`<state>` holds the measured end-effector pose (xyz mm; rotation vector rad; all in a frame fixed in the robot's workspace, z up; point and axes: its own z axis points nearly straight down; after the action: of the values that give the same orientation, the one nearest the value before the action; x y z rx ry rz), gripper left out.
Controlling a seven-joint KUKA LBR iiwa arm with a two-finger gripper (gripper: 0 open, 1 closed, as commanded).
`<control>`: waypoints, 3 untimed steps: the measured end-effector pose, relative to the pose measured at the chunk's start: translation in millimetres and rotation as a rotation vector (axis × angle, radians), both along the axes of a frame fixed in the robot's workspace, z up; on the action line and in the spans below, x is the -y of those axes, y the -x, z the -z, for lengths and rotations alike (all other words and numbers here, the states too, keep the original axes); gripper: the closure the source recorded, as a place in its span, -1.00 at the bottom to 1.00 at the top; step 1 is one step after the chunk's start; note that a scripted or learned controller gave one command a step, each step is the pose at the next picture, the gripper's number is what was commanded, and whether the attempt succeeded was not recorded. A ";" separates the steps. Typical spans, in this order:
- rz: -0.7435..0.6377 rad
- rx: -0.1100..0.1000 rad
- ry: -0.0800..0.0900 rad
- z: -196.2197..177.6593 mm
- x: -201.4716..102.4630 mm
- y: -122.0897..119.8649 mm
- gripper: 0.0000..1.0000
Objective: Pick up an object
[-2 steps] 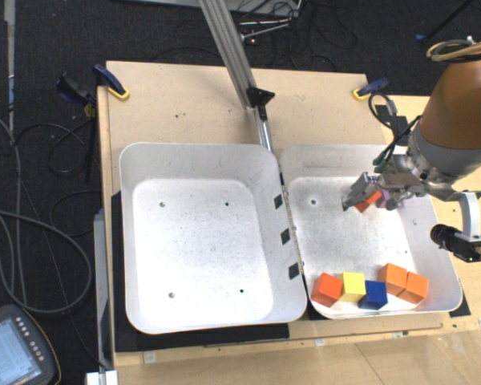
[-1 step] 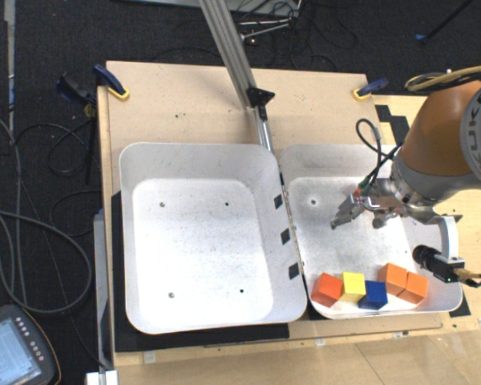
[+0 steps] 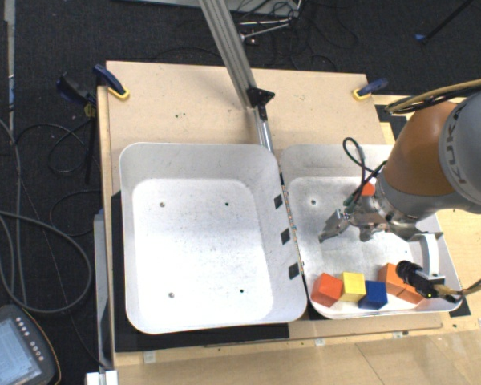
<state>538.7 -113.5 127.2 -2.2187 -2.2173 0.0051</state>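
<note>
My gripper point(image 3: 349, 229) hangs over the middle of the right bin point(image 3: 313, 184), its fingers spread open with only white bin floor showing between them. Along that bin's front edge lie an orange block point(image 3: 327, 288), a yellow block point(image 3: 353, 284) and a blue block point(image 3: 374, 295) in a row. An orange-brown piece point(image 3: 395, 281) lies just right of them. These blocks sit below and to the right of the gripper, apart from it. A small orange thing point(image 3: 369, 188) peeks out beside the wrist, mostly hidden by the arm.
The left bin point(image 3: 144, 167) lies beside the right one, and their rims meet along the middle. A metal pole point(image 3: 228, 42) slants down from the back to that shared rim. Clamps point(image 3: 112, 83) hold the bench's back corners. The arm's orange band point(image 3: 421, 159) covers the right bin's right side.
</note>
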 end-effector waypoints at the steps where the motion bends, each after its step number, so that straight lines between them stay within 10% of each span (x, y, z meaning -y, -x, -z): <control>1: 0.000 0.008 0.002 -13.3 1.2 -2.2 1.00; 3: -0.004 0.013 0.003 -130.2 -0.8 -6.8 1.00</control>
<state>545.5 -112.7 257.3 -2.2223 -2.2298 -0.0061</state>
